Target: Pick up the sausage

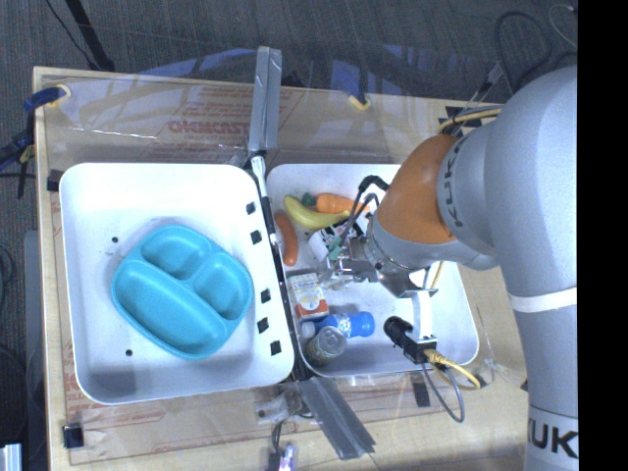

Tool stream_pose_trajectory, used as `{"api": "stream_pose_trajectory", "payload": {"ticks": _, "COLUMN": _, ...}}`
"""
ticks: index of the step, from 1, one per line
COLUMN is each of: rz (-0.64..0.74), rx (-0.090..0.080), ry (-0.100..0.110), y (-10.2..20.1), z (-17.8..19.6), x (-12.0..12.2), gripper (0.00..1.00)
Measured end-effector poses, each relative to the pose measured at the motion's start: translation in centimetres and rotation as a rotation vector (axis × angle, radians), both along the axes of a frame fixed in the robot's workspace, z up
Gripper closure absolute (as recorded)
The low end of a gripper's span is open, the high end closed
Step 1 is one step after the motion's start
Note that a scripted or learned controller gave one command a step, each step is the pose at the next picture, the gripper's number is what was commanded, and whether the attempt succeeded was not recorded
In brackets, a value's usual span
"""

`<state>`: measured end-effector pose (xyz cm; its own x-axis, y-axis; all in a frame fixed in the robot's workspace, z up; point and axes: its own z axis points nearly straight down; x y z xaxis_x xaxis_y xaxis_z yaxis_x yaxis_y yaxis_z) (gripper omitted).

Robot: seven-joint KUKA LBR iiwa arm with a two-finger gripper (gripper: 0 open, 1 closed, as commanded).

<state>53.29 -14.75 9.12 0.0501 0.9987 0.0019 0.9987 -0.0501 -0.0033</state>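
The left bin (pixel 88 263) holds a glossy blue three-compartment plate (pixel 183 287). The right bin (pixel 461 332) holds the smooth reddish sausage (pixel 286 238) by its 9 o'clock wall, a curved yellow banana (pixel 310 214) and a can (pixel 329 341). The tool (pixel 339 261) hovers at centre.

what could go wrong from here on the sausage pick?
1. The sausage lies tight against the right bin's left wall, so one side may lack room.
2. The banana sits right beside it, a likely mis-grab.
3. The pincer hangs over clutter, the blue bottle and can, which it could knock.
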Motion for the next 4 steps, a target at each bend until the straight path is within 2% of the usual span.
{"api": "stream_pose_trajectory", "payload": {"ticks": 1, "rz": 0.004, "rx": 0.000, "ry": 0.001, "y": 0.0, "z": 0.9, "x": 0.1, "gripper": 1.00}}
{"api": "stream_pose_trajectory", "payload": {"ticks": 2, "rz": 0.186, "rx": -0.011, "ry": -0.007, "y": 2.9, "z": 0.4, "x": 0.7, "gripper": 1.00}}
{"api": "stream_pose_trajectory", "payload": {"ticks": 3, "rz": 0.143, "rx": -0.001, "ry": -0.003, "y": 6.9, "z": 10.1, "x": 1.7, "gripper": 1.00}}
{"api": "stream_pose_trajectory", "payload": {"ticks": 4, "rz": 0.047, "rx": -0.001, "ry": 0.001, "y": 6.5, "z": 10.5, "x": -0.9, "gripper": 1.00}}
